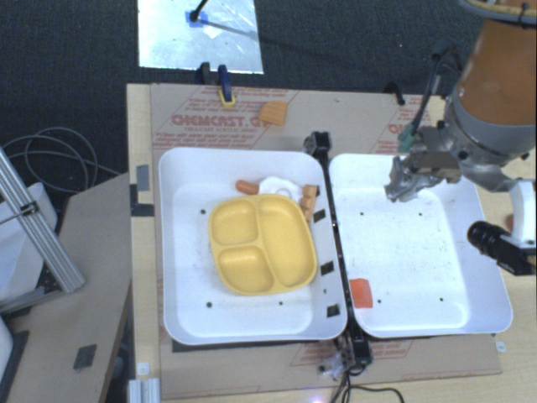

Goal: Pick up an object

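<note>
While I cannot tell its hand state, I judge the gripper (pixel 409 183) hovers at the right bin's (pixel 436 309) far-left corner because the orange block (pixel 360 292) at the near-left corner is the likeliest pick there.

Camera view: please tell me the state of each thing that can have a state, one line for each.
gripper: over the right bin's upper left part; no object seen between its fingers.
yellow tray: flat in the left bin, compartments up.
orange block: lying on the right bin floor, near its lower left corner.

Bright, even overhead light; slight softness.
</note>
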Controlling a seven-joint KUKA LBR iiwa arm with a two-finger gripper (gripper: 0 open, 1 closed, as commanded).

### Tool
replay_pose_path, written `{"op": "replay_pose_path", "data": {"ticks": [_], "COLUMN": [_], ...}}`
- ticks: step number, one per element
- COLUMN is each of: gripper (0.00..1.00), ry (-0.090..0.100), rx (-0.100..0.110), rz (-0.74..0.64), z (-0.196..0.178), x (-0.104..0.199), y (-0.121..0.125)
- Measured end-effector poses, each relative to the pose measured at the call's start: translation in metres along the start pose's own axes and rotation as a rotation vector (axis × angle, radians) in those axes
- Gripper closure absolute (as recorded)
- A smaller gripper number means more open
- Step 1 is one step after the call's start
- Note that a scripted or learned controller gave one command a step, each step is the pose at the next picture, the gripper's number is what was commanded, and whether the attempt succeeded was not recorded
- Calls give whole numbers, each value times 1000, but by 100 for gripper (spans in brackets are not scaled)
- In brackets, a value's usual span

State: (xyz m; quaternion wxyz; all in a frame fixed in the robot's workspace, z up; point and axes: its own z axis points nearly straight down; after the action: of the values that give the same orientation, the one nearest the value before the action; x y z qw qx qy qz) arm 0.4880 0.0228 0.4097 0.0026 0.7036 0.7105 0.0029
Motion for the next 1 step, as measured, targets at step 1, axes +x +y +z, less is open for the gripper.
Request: {"op": "replay_pose_path", "data": {"ticks": [1], "gripper": [100], "ry": [-3], "rx": [-12], "rz": [15], "z": [-134], "x": [-72], "y": [-1]}}
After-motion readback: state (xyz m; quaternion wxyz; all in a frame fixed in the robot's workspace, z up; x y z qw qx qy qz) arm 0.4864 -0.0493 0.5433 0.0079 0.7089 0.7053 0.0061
